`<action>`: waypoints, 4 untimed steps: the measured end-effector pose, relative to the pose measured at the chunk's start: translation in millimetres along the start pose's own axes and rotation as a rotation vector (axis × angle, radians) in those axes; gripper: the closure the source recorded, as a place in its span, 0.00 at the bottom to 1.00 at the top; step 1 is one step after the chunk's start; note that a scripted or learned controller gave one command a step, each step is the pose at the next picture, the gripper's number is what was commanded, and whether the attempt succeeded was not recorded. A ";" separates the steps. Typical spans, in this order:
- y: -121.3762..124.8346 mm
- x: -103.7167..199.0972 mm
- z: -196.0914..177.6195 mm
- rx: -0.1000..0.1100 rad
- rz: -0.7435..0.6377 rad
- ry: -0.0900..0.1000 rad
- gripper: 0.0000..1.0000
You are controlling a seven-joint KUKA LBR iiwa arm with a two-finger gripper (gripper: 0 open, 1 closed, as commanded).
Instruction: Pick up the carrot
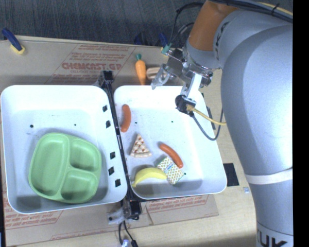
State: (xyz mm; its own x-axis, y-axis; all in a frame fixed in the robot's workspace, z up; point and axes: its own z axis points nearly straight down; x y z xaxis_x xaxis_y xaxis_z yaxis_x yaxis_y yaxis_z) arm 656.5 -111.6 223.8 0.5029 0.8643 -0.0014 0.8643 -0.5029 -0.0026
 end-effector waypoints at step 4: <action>-11.9 6.1 -5.1 0.003 0.614 0.001 0.00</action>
State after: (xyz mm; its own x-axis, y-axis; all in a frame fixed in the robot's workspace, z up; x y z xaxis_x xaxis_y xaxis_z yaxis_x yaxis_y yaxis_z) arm 649.3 -100.3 228.9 0.9092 0.4163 -0.0021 0.4163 -0.9092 -0.0042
